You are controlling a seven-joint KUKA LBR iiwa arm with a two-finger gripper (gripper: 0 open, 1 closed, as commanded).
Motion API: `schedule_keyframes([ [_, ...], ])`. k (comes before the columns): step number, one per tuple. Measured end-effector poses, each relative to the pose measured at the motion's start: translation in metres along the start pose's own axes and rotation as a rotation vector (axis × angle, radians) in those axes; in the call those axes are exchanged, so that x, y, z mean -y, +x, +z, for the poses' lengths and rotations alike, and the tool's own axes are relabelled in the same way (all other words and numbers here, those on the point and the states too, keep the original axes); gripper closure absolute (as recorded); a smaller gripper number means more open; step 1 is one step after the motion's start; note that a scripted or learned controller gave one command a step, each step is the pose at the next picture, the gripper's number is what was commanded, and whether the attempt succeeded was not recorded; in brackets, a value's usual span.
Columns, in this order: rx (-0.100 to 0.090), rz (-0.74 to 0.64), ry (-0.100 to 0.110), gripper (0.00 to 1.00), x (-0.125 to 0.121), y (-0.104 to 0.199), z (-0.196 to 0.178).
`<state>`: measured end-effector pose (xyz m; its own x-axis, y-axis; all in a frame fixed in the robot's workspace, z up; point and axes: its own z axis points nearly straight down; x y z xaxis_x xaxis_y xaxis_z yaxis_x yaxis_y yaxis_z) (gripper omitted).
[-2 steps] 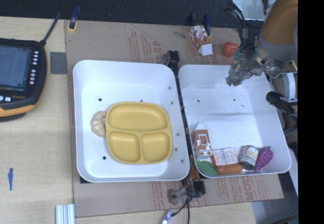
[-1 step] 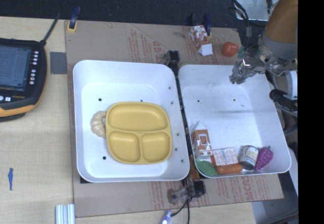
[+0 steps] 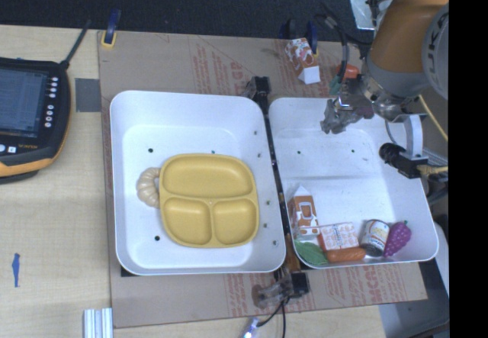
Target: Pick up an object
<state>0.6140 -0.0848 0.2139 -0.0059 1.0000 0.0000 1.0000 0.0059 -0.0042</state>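
- Even overhead light is filling the scene, fairly bright, w/ no harsh glare.
- White bins (image 3: 130, 176) are reading slightly bluish.
- Shadows are staying soft and faint.
- Small items are blurring; res is low.

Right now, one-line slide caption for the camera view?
Gripper over right bin's far end; toy food clustered along its near wall; yellow tray in left bin.

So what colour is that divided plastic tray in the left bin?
Yellow. The divided plastic tray shows plainly in the camera view.
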Motion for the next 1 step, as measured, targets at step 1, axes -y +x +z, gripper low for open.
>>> schedule_keyframes([
  [1, 0.000, 0.003, 0.001, 1.00, 0.0020, -0.0462, 0.0183],
])
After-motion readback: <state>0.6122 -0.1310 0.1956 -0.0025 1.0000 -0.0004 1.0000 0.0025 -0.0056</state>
